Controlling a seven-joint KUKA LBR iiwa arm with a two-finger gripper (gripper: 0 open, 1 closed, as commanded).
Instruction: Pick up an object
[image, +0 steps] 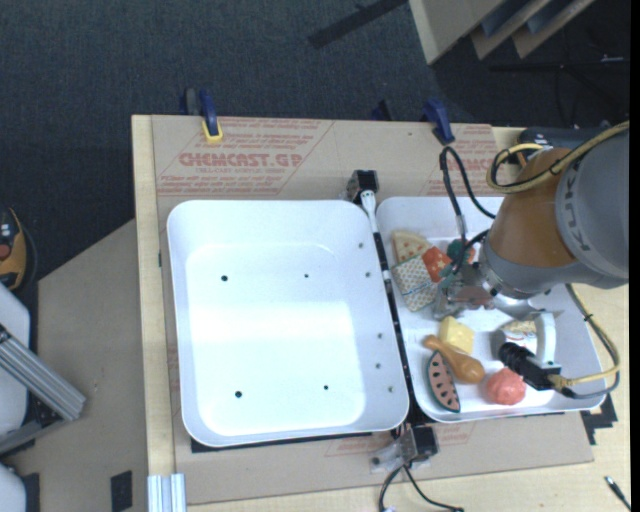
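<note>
The right bin (420, 212) holds several toy foods. At its back left lie a tan wedge (407, 244), a red tomato-like piece (435, 263) and a grey checkered piece (414, 281). Toward the front are a yellow block (457, 333), an orange drumstick shape (456, 359), a watermelon slice (442, 381) and a pink-red lump (507, 387). My gripper (458, 287) hangs low over the bin's middle, just right of the checkered piece and above the yellow block. The wrist hides its tips.
The left bin (190, 300) lies beside the right one, with a raised divider between them (385, 300). Blue clamps (437, 120) hold the cardboard base at the back. The arm's grey body (590, 210) covers the right bin's far right.
</note>
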